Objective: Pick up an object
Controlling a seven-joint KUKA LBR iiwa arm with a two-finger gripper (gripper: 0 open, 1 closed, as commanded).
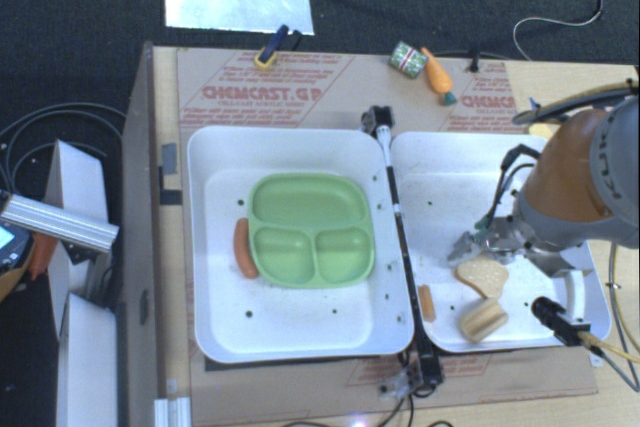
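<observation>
My gripper [487, 243] hangs low in the right bin [440, 185], just above a tan bread slice [482, 277]. The grey and orange arm [580, 180] reaches in from the right and covers the bin's right side. A second tan bread-like chunk [483, 320] lies nearer the front wall. A small orange sausage piece [427, 302] rests by the bin's left wall. Nothing is visibly held.
The left bin [215, 315] holds a green divided plate [310, 230] with an orange-red sausage [242, 247] beside it. A toy can [408, 58], a carrot [438, 75] and a yellow-blue tool [270, 50] lie on the cardboard behind the bins. A black rail [396, 215] divides the bins.
</observation>
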